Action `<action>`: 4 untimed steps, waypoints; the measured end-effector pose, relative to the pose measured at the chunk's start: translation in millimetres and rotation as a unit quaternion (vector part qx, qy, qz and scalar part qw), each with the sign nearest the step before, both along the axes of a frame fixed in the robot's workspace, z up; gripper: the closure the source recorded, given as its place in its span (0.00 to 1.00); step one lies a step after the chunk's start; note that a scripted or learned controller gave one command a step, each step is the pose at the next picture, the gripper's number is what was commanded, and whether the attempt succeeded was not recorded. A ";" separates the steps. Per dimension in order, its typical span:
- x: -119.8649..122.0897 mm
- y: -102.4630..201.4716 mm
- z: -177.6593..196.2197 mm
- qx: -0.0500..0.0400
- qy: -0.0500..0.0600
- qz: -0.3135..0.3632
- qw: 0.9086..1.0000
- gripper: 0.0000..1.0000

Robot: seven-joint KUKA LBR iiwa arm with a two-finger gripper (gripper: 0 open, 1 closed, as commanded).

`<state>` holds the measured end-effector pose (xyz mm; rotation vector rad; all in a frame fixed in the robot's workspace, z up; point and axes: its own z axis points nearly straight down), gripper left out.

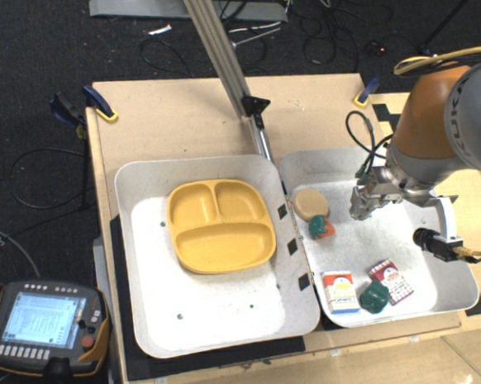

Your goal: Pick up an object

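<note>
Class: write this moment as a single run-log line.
gripper: above right bin, nothing seen held | nearest: tan disc, teal-orange toy | yellow plate: left bin

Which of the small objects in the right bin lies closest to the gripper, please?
The round tan object, left of the gripper; the teal-and-orange toy sits slightly lower, the cartons by the bin's front edge.

- The single camera sat fixed above the bench [315, 86], looking down at a slant.
- It stood far enough back to take in both white bins, left bin [144, 236] and right bin [448, 295], plus dark floor along the frame's top and left.
</note>
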<state>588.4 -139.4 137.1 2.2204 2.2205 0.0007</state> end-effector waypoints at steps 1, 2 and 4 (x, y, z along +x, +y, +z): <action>5.9 -0.7 43.8 0.000 -0.002 0.001 1.000 1.00; 7.4 -0.8 89.6 -0.001 -0.003 0.001 1.000 1.00; 4.8 118.6 93.5 0.002 0.000 0.004 1.000 1.00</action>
